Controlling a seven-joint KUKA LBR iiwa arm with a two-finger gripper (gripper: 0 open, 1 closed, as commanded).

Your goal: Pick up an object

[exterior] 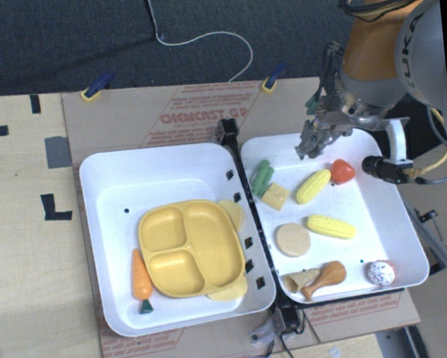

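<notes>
The gripper (309,148) is observed over the far part of the right bin (406,218), hanging above bare bin floor. No object is seen between its fingers; whether they are spread or pressed together cannot be told from this slant.

The nearest candidates are noted just on the near side of the gripper: an upper corn cob (313,186) and, touching its right end, a red tomato (342,172). The upper corn cob is judged the likeliest target. It lies flat in the upper middle of the right bin, its long axis running diagonally, the far end pointing up-right toward the tomato and the near end down-left toward a pale cheese wedge (274,197).

For a sound pick, it is advised that the fingers be closed across the cob's short width, square to that diagonal, and centred on its middle so that the tomato is not caught. A vertical descent is recommended.

A second corn cob (331,226), a drumstick (324,278) and a green pepper (261,176) are recorded well apart.
</notes>
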